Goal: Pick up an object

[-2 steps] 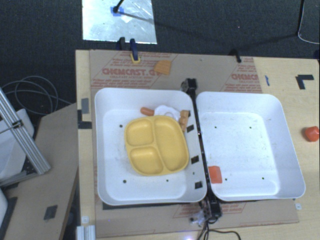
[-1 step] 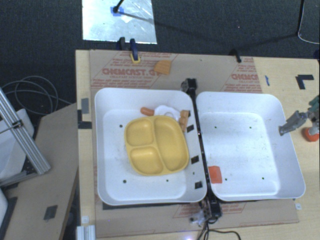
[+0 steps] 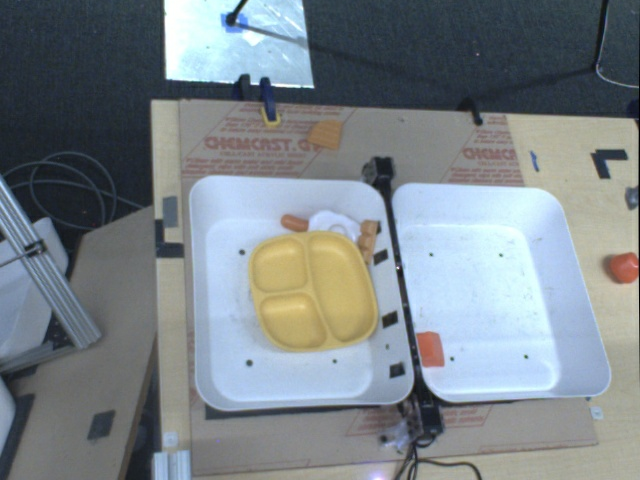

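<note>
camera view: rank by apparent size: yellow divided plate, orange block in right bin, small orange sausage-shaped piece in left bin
1. yellow divided plate, clearly largest
2. orange block
3. orange sausage-shaped piece; close to the block, so ranks 2 and 3 are unsure

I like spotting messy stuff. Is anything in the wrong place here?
Yes. A small orange block sits on the bench right of the right white bin, and a tan piece lies on the cardboard behind the left white bin, both outside.

Two white bins sit side by side on the desk (image 3: 560,158): the left bin (image 3: 215,268) and the right bin (image 3: 570,268), touching along a black seam. Printed cardboard (image 3: 250,138) lies under them. Above the desk, a shiny metal sheet (image 3: 210,28) rests on dark carpet (image 3: 80,68). Grey cables (image 3: 60,183) coil at the left, beside an aluminium rail (image 3: 45,273).
</note>
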Motion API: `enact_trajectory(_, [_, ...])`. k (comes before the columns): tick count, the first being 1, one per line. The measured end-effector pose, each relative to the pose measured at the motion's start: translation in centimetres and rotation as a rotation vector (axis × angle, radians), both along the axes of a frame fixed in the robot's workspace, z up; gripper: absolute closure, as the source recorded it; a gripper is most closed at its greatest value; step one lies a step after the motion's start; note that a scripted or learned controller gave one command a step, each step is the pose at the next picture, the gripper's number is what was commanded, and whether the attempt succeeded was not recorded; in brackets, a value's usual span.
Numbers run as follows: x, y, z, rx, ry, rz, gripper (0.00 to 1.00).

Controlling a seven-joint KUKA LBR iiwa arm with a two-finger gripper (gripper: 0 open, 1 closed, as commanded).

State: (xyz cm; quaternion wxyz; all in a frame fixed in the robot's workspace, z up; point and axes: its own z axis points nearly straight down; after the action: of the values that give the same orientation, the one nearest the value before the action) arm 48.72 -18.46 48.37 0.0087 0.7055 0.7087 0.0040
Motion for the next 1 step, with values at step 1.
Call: enact_trajectory(1, [-0.04, 0.08, -0.81, 0.005, 0.014, -0.001, 0.00])
